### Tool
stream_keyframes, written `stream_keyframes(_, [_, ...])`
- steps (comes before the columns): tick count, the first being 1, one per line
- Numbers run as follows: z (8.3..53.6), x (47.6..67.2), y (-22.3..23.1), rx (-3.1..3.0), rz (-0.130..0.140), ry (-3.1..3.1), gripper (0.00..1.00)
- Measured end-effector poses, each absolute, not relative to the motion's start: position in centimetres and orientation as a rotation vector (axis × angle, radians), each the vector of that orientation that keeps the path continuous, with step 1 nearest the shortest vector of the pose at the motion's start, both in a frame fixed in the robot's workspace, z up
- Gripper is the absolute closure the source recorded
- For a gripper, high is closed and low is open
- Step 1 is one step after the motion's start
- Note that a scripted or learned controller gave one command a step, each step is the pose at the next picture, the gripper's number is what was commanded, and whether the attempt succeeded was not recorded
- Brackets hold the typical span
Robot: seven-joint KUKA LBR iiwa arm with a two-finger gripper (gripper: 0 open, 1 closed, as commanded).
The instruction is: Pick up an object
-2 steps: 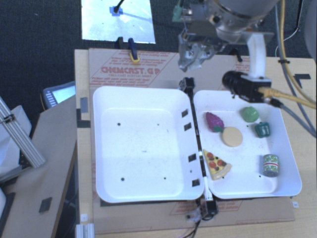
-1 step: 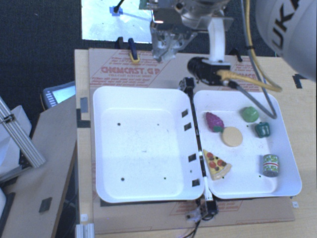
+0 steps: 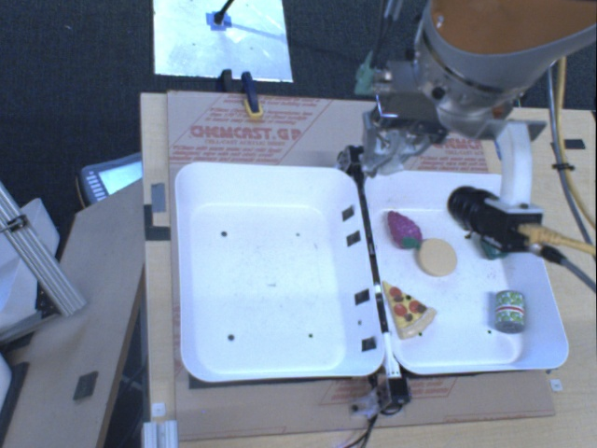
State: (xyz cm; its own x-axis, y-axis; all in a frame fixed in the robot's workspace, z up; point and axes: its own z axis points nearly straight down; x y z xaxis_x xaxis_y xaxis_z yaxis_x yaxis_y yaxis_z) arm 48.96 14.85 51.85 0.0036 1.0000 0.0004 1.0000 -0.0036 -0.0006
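Pizza slice, perhaps toy, right bin.

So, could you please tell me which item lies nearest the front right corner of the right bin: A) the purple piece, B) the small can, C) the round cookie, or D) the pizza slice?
B: the small can stands by the front right corner of the right bin, while the pizza slice lies near the divider, and the round cookie and purple piece sit farther back.
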Motion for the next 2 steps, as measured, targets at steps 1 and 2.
stream_keyframes(1, [53.6, 53.3, 18.0, -2.218, -0.008, -2.230, 1.00])
stream_keyframes(2, [37.2, 52.9, 20.0, -2.212, 0.023, -2.220, 1.00])
